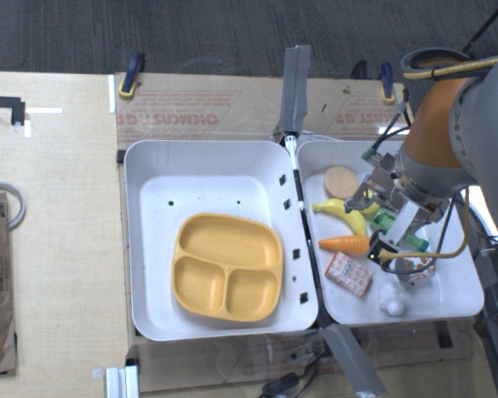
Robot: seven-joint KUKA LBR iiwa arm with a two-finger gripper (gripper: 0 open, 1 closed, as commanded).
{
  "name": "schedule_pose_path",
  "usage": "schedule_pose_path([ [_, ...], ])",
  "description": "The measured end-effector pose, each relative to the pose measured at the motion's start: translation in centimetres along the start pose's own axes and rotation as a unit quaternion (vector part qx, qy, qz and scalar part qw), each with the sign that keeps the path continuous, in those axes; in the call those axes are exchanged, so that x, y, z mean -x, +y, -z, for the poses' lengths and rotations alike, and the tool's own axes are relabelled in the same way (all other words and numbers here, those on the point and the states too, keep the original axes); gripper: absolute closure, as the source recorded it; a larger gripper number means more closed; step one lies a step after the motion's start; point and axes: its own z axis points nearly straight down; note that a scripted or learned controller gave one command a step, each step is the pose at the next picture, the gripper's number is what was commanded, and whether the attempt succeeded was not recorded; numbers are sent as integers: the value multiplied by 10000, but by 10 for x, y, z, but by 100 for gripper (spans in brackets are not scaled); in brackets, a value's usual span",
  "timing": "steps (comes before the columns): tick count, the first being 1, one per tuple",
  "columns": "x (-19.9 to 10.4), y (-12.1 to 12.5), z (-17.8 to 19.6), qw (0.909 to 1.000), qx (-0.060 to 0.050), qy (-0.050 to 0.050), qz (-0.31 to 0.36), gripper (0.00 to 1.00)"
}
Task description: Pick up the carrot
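Observation:
The orange carrot (345, 244) lies on its side in the right bin (448, 305), near that bin's left wall, with its tip pointing left. My gripper (370, 201) hangs over the middle of the right bin, just above and to the right of the carrot and over the yellow banana (342, 211). Nothing shows in its grasp.
Beside the carrot are a round tan biscuit (341, 181) at the back, a red-and-white packet (349, 273) in front, a white lump (392, 304) and a green item (387, 220) partly under the gripper. The left bin (149, 222) holds a yellow divided plate (227, 266).

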Motion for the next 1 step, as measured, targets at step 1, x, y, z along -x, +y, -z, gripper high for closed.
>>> schedule_pose_path([
  [1, -26, -62, 0, 9935, -1, 3, 1135, 0],
])
